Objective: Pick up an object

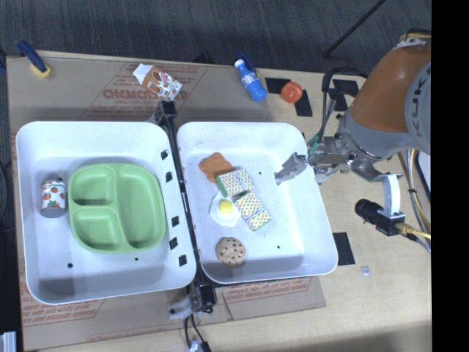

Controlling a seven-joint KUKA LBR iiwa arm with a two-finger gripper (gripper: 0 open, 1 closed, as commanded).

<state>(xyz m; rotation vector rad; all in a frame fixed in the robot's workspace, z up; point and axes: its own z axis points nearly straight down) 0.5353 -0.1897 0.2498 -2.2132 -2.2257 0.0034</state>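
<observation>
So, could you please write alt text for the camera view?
The gripper hangs over the right bin, which holds an orange piece, patterned blocks, a fried egg and a cookie. The left bin holds a green plate and a can.

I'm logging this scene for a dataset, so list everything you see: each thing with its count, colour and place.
Shallow plastic bins: two, white, side by side on the bench.
Divided plastic plate: one, green, left bin.
Small can: one, white with red fruit print, left bin's left side.
Toy toast slice: one, orange-brown, right bin.
Patterned boxes: two, green and blue, right bin's middle.
Toy fried egg: one, white and yellow, beside the boxes.
Round cookie: one, tan, right bin's front.
Gripper: one, grey, over right bin's right side.
</observation>
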